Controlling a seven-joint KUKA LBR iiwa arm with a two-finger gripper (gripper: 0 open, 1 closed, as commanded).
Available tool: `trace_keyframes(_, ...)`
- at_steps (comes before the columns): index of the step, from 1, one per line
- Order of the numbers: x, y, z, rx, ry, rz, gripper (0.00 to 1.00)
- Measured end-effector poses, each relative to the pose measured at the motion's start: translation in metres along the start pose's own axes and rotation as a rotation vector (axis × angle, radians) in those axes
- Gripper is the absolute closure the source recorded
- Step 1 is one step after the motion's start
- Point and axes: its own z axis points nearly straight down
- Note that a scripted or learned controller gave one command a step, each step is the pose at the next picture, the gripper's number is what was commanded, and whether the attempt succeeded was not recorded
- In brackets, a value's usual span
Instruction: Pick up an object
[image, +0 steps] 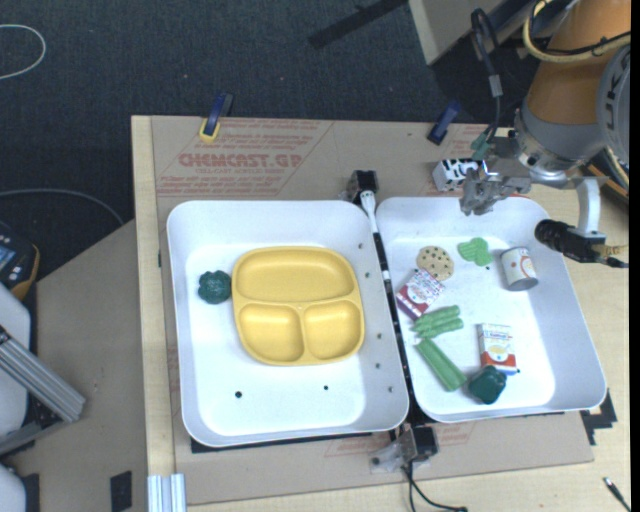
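My gripper (481, 198) hangs over the far edge of the right bin (570, 330), with nothing visibly in it. Just below it in that bin lie a green leaf-shaped piece (475, 251), a cookie (434, 261) and a small white can (517, 267) on its side. Nearer the front are a red-and-white packet (421, 291), a green bean pod (438, 321), a green cucumber-like stick (440, 363), a small red-and-white box (497, 345) and a dark green lump (487, 385).
The left bin (190, 350) holds a yellow divided plate (298, 303) and a dark green broccoli piece (213, 286) at its left. A black-and-white object (455, 172) sits on the bench behind the right bin, left of the gripper.
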Motion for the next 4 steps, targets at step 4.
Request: trace_keyframes(4,0.163,-0.031,-0.006,0.013,0.005,-0.004,1.0)
